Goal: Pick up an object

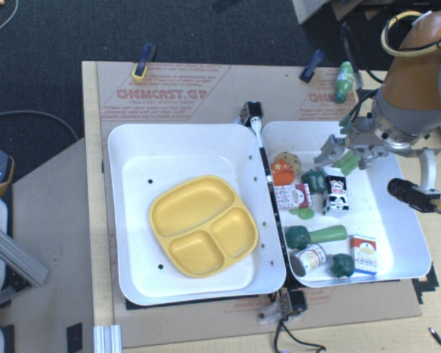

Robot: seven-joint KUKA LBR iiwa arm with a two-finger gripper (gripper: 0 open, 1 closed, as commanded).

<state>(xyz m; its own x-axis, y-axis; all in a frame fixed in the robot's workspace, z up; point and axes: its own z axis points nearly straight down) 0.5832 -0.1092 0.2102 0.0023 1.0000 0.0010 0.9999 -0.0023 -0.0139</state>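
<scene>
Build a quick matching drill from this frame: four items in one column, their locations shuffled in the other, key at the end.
Items
1. yellow divided tray
2. green bottle
3. black-and-white cow carton
4. small can

Locations
A. on the board outside the bins, beyond the right bin's far edge
B. near the front edge of the right bin
C. left bin
D. middle of the right bin, just below the gripper

Pairs: 1-C, 2-A, 3-D, 4-B
</scene>
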